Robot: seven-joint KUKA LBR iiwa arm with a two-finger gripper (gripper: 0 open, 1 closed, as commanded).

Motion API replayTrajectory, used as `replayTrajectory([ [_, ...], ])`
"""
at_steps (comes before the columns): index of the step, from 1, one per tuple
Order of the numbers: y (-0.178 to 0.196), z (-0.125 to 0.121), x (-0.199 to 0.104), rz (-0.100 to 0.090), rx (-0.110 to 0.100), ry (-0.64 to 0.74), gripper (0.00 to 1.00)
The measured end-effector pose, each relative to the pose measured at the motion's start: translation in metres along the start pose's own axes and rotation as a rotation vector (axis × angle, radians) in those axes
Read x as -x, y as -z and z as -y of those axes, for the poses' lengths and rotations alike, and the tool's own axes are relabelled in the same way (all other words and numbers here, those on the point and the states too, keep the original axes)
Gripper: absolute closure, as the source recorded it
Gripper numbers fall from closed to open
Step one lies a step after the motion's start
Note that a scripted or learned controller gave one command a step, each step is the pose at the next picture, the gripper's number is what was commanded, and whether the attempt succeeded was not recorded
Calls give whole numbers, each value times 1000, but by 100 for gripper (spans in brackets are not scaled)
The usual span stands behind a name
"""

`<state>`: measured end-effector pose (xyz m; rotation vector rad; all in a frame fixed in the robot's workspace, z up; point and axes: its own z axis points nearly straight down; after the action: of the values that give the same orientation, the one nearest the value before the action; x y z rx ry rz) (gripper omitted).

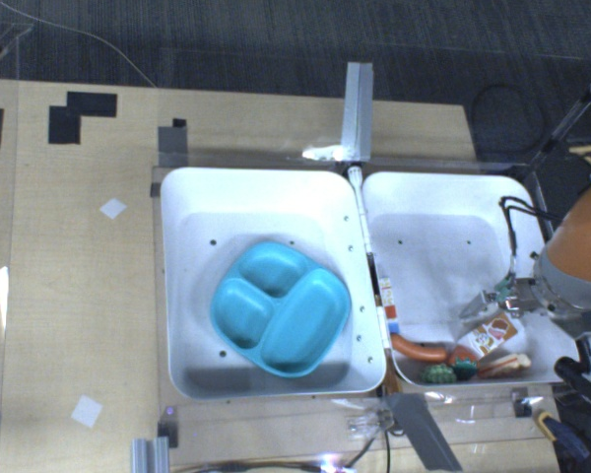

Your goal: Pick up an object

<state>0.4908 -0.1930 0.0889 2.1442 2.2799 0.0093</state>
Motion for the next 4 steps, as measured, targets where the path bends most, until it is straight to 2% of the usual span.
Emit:
replayTrajectory([
  [1,13,-4,1,5,10,1,100],
  [2,13,-3,1,3,8,1,0],
  [3,-1,-49,4,-1,-2,295,0],
  [4,1,1,-27,-4,-6,217,0],
])
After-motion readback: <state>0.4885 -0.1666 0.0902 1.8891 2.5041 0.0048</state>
